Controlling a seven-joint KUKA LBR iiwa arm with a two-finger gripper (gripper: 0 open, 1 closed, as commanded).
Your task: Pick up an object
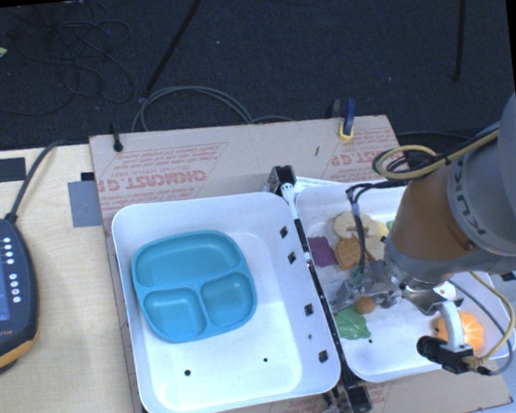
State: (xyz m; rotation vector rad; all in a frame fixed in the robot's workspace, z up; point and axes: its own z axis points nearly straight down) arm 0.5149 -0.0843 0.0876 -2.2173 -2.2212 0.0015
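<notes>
Grey and orange, the arm [463, 215] is the nearest thing to the camera and it covers much of the right bin [387, 362]. Its gripper [371, 285] is down among the objects in that bin, but whether it is open, closed or holding something I cannot tell, because the wrist hides it.

Around the gripper lie the objects to pick. One small brown round object [366, 305] is just beside it, toward the front of the bin. A green piece [351, 324] lies a little further front, near the wall between the bins. Behind the gripper sit a tan bread-like piece [348, 253] and a pale round piece [345, 226], touching each other. An orange object [465, 330] lies at the right front of this bin, partly under cables.

Left of the right bin stands the left bin [168, 387]; it holds a blue divided tray [193, 285], flat, with three compartments
</notes>
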